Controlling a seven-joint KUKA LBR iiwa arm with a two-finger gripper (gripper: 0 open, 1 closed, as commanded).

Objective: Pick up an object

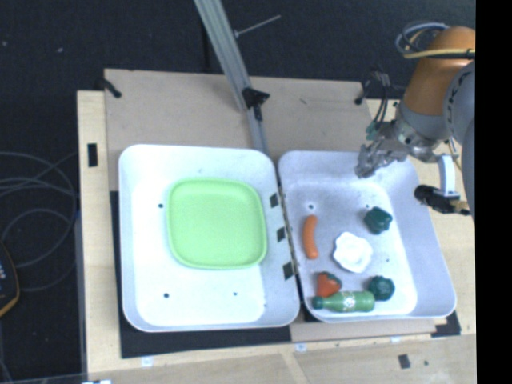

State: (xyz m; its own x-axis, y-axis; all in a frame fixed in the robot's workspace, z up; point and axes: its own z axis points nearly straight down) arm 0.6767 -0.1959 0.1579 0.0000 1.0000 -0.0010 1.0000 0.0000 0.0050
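The right bin point(320, 178) holds several small objects: an orange sausage-shaped piece point(310, 237), a white crumpled item point(353, 251), a dark green object point(378, 219), a second dark green object point(382, 287), a red piece point(327, 283) and a green bottle point(346, 301) lying on its side. My gripper point(370, 163) hangs over the bin's far edge, up and to the right of the objects and apart from all of them. Nothing shows between its fingers.
The left bin point(144, 214) carries a light green square plate point(216, 222). A grey metal pole point(228, 46) slants from the top down to the gap between the bins. The arm's orange band point(438, 70) sits at the right.
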